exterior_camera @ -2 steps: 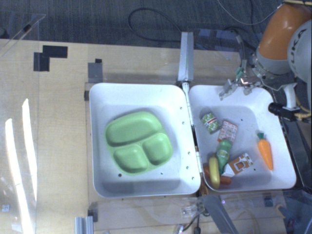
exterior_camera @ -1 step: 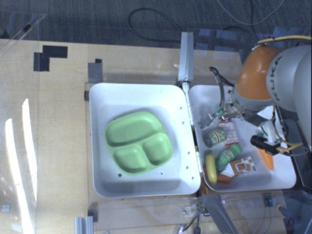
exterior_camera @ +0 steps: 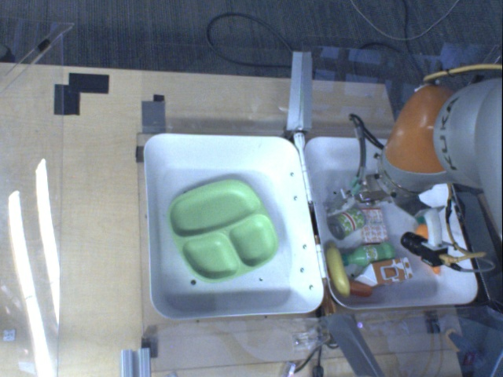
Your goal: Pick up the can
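Hanging low over the far half of the right bin (exterior_camera: 330, 154), the claw (exterior_camera: 360, 188) sits in a knot of wires, and from where I stand I cannot tell whether it is open or closed. The grey arm (exterior_camera: 475, 132) comes in across the right edge of the tabletop (exterior_camera: 78, 210), with its orange band (exterior_camera: 415, 136) above the bin's far right corner.

The can (exterior_camera: 347, 225) lies on its side close to the bin's left wall, about midway along it. It is just on the near side of the claw, and free of it as far as I can make out, though the two are close enough that I would not swear they are apart. A flat printed packet (exterior_camera: 376, 226) rests against the can's right side.

Toward the bin's near edge things are crowded. A yellow banana (exterior_camera: 337, 270) runs along the left wall into the near left corner. A green bottle (exterior_camera: 369, 254) lies on its side just beside it. An orange-and-white carton (exterior_camera: 394, 272) sits to the bottle's right. Something small and red (exterior_camera: 361, 289) pokes out by the near wall, too small to name.

The left bin (exterior_camera: 204, 157) stands edge to edge with the right one. It holds a green plate (exterior_camera: 224, 230) set flat and turned a little askew, nearer the near wall than the far one. The plate is split into three compartments, one long along its far side and two smaller ones on its near side.
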Robot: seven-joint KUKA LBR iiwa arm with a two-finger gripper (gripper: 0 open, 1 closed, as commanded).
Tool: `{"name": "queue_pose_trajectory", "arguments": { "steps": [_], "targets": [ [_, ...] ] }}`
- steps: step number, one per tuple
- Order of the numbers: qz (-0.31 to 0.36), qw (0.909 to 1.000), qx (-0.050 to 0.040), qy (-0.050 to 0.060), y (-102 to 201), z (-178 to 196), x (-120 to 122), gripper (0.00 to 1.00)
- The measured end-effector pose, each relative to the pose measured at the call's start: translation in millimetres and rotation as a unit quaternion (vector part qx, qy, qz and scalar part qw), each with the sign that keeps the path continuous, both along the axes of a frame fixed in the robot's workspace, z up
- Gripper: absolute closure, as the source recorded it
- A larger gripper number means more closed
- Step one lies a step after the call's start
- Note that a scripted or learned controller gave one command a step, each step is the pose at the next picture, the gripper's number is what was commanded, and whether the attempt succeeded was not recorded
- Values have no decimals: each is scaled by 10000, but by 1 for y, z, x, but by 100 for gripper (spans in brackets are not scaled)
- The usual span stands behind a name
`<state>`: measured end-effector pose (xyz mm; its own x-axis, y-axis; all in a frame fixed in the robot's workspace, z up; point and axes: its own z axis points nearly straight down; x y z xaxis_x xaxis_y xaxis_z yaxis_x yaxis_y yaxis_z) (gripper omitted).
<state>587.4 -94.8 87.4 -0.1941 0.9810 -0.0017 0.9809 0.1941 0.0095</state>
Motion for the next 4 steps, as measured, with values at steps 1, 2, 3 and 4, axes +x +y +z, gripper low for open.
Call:
{"name": "queue_pose_trajectory", "arguments": {
  "steps": [1,2,3,4],
  "targets": [
    [268,9996,-10,-8,-6,0,-47,0],
    [-475,9989,-1,23,-17,66,-45,0],
    [85,10000,-2,28,37,97,-74,0],
    [-696,9976,-7,6,-23,195,-27,0]
  ]
}}
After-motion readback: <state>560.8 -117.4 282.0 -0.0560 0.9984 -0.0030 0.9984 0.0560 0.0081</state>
